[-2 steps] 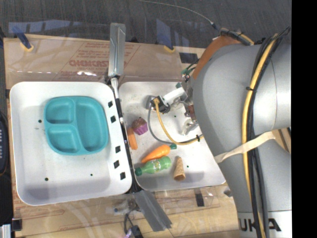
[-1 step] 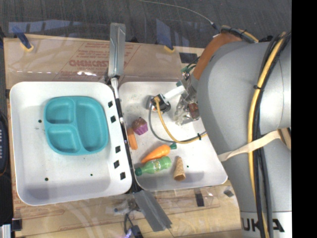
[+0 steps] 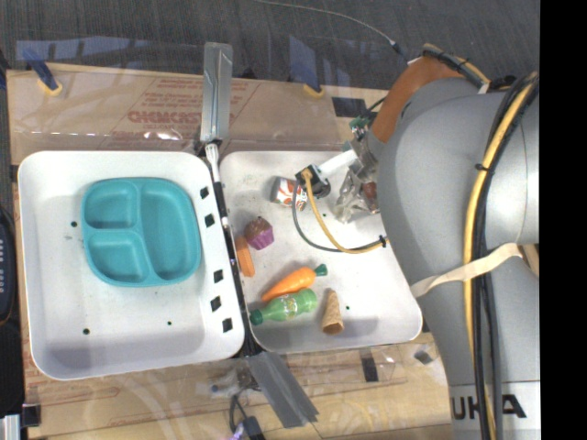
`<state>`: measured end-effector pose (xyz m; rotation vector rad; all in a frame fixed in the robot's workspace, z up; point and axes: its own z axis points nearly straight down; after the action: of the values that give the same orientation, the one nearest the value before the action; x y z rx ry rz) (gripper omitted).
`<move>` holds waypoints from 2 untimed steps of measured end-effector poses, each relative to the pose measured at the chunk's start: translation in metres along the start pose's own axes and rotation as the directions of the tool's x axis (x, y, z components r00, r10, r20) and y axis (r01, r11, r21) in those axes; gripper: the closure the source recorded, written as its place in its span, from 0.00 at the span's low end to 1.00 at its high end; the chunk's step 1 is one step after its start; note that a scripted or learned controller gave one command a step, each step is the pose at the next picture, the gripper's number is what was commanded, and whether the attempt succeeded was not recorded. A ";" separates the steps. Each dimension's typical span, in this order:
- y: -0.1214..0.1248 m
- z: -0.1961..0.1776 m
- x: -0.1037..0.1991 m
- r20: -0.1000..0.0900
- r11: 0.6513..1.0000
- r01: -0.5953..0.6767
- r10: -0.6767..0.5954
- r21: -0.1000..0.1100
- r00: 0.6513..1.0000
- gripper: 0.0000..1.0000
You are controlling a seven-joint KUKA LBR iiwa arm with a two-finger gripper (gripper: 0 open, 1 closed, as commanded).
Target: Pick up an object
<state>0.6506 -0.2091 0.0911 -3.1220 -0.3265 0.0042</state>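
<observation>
My bulky smooth grey arm (image 3: 454,209) wears an orange band (image 3: 404,94) above the wrist. Yellow and black cables (image 3: 477,200) trail along my casing, and white letters mark my base (image 3: 472,409).

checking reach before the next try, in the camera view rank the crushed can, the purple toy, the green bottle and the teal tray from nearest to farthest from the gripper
1. crushed can, just left of the gripper, in the right bin's upper part.
2. purple toy, lower left, near the bins' divider.
3. green bottle, at the right bin's lower edge, under the carrot.
4. teal tray, across in the left bin.
</observation>
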 end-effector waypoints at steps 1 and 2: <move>-0.004 -0.011 0.003 0.000 1.000 0.012 -0.012 0.003 1.000 1.00; -0.002 0.000 0.002 0.002 1.000 0.003 -0.003 0.003 1.000 1.00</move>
<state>0.6520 -0.2064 0.0915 -3.1186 -0.3305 0.0071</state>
